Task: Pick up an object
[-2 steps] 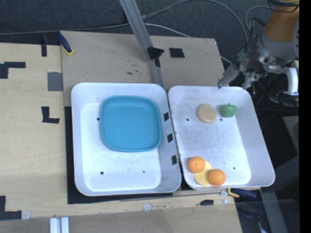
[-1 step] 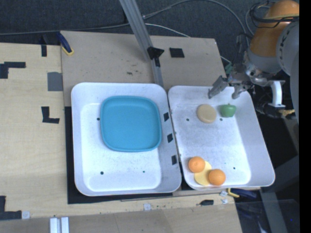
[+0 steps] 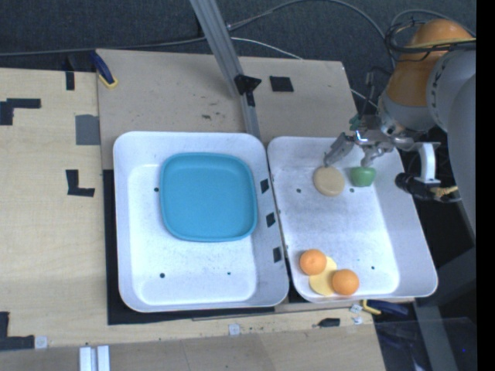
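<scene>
**Gripper hovers over right bin**

The gripper [image 3: 353, 154] hangs with fingers spread, holding nothing, above the right bin [image 3: 402, 246]. A beige ball [image 3: 329, 182] and green ball [image 3: 361, 177] lie just beneath; two oranges [image 3: 313, 262] sit near the front edge. A blue plate [image 3: 207, 196] fills the left bin [image 3: 139, 230].

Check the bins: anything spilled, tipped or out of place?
Nothing stands out. The blue plate lies flat in the left bin. The right bin holds a beige ball, a green ball and two orange balls on a yellow piece.
</scene>
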You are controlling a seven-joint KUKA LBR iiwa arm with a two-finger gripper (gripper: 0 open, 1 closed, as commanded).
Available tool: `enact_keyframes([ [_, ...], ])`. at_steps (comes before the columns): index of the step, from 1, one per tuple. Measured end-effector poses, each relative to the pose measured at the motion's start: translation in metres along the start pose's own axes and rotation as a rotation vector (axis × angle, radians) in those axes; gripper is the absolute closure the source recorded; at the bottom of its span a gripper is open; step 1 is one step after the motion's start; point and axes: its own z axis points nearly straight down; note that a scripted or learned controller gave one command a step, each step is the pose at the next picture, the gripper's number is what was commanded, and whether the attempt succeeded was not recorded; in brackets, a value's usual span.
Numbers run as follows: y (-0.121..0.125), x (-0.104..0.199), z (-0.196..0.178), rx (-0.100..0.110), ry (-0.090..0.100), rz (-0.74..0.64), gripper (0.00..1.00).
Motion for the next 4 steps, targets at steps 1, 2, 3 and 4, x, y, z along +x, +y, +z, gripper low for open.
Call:
enact_keyframes([
  [1, 0.004, -0.004, 0.061, 0.001, 0.000, 0.000, 0.00],
  [2, 0.008, -0.004, 0.043, -0.012, -0.002, -0.001, 1.00],
  [3, 0.012, -0.013, -0.006, -0.008, -0.001, 0.000, 1.00],
  [4, 0.009, -0.017, -0.068, -0.009, -0.002, 0.000, 1.00],
])
